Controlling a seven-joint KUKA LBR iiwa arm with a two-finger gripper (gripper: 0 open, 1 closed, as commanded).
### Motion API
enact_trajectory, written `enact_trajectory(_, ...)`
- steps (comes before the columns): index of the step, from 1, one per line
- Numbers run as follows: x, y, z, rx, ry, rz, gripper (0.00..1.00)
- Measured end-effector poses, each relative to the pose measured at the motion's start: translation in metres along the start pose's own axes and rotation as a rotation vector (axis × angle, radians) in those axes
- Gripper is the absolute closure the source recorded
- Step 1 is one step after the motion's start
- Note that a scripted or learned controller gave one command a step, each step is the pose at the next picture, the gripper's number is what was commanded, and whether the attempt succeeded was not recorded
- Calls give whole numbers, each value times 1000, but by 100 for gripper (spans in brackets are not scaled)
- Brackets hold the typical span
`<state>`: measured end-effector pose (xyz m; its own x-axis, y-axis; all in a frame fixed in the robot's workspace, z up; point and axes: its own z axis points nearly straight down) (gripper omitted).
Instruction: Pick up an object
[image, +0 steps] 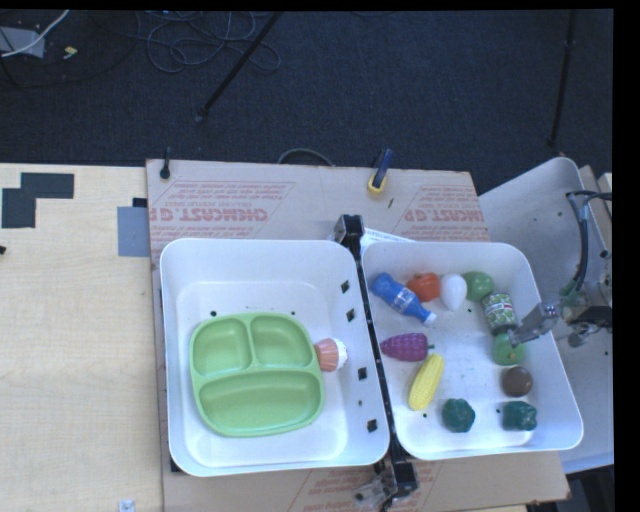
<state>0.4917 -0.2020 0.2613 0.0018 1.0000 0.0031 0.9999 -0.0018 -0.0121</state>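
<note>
Gripper (530, 325) sits at right bin's (545, 265) right side, just over the light-green round toy (507, 350). Can't tell its state, too small/blurry here. Nothing visibly held.

Candidates all in right bin: green bottle (497, 310) just up-left of the gripper, brown ball (517, 381) below it; blue bottle (402, 298), purple piece (405, 347), corn (426, 381) nearer the divider.

Imo best approach: go for the light-green toy, drop straight down, center on it, avoid nudging the green bottle, which is almost touching.

Room: right wall is close, so little side clearance; open floor mid-bin btwn corn and brown ball. Left bin has the green tray (257, 388) w/ a small pink-white toy (331, 354) at its edge.
</note>
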Motion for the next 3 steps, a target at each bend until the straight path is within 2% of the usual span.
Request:
enact_trajectory(1,0,2,-5,-11,-3,-2,0)
enact_trajectory(3,7,7,122,-4,1,-3,0)
